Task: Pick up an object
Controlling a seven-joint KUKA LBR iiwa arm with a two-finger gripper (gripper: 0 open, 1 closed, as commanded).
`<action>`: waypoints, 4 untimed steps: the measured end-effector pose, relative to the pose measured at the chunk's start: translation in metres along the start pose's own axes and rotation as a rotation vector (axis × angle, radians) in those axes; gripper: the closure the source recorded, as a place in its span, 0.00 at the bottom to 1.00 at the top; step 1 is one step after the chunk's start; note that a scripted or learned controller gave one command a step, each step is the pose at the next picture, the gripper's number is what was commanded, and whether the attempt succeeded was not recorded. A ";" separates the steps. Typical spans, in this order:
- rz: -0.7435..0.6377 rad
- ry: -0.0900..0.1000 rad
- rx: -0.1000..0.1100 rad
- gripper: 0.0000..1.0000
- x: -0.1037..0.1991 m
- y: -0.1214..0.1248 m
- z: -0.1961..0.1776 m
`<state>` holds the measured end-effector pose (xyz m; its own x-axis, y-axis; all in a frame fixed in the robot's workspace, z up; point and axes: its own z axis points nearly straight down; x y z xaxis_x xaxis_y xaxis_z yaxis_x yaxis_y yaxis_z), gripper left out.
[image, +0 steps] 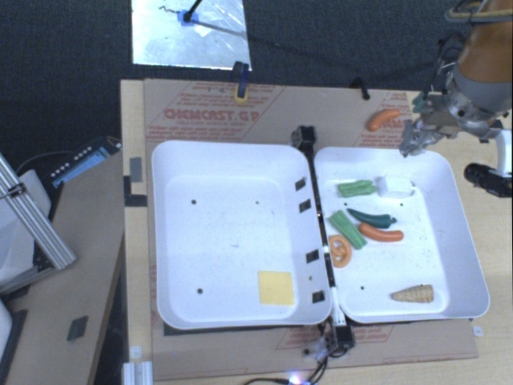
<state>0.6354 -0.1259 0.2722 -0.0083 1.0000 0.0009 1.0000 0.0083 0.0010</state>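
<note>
**Gripper up at the far corner of the right bin**

Hovering over the back rim of the right white plastic bin, the two-finger gripper has nothing between its fingers; can't tell how wide they sit. The small orange sausage-shaped toy lies outside on the cardboard, just left of it. A flat yellow square sits in the left bin.
</note>
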 end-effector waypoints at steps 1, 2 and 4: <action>-0.002 0.001 -0.003 1.00 0.060 0.020 -0.002; -0.001 0.001 -0.002 1.00 0.122 0.000 -0.024; -0.004 0.002 0.002 1.00 0.264 -0.047 -0.010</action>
<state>0.5861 0.1379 0.2826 -0.0120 0.9999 0.0030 0.9999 0.0120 -0.0013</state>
